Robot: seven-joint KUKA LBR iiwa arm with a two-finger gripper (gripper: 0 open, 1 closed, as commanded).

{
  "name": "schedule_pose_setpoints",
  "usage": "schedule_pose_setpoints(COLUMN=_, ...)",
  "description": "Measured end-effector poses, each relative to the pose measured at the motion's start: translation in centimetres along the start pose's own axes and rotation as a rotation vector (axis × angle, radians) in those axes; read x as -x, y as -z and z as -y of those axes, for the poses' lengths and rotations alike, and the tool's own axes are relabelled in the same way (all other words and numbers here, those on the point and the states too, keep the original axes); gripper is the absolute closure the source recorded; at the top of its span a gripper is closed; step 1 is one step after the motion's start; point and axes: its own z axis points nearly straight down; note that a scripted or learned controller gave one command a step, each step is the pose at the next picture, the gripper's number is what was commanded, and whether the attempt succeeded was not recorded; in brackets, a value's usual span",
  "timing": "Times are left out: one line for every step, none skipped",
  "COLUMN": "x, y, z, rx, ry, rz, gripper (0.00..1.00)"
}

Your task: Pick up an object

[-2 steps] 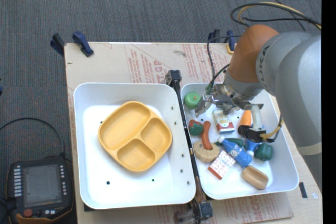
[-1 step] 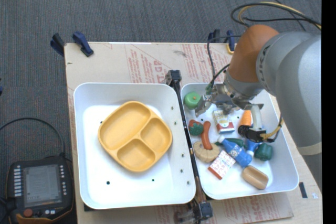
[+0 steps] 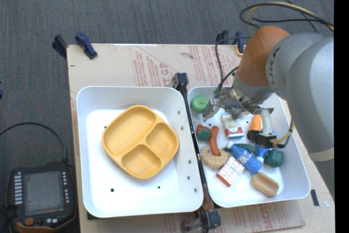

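Note:
My gripper [image 3: 220, 109] hangs low over the upper left part of the right bin [image 3: 299, 172], under the orange-banded wrist. Right beside it on the left lies a green round piece [image 3: 199, 102], and just below it a small red and yellow box [image 3: 233, 127]. Further down the bin lie a red sausage [image 3: 214, 141], a red and green fruit [image 3: 203, 132], a tan cookie [image 3: 214, 159], a red and white carton [image 3: 231, 171], a blue bottle [image 3: 245, 156] and a brown bun [image 3: 265, 184]. I see nothing lifted off the bin floor.
An orange carrot [image 3: 254, 123], a white bottle [image 3: 266, 120] and a dark green piece [image 3: 274, 158] crowd the bin's right side under the arm. The left bin [image 3: 92, 177] holds a yellow divided plate [image 3: 140, 141]. A black clamp [image 3: 180, 80] sits between the bins.

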Motion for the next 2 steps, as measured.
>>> schedule_pose_setpoints(x=0.00, y=0.00, z=0.00, rx=0.000, ry=0.000, rz=0.000, gripper=0.00)
schedule_pose_setpoints(x=0.01, y=0.00, z=0.00, rx=0.000, ry=0.000, rz=0.000, gripper=0.00)
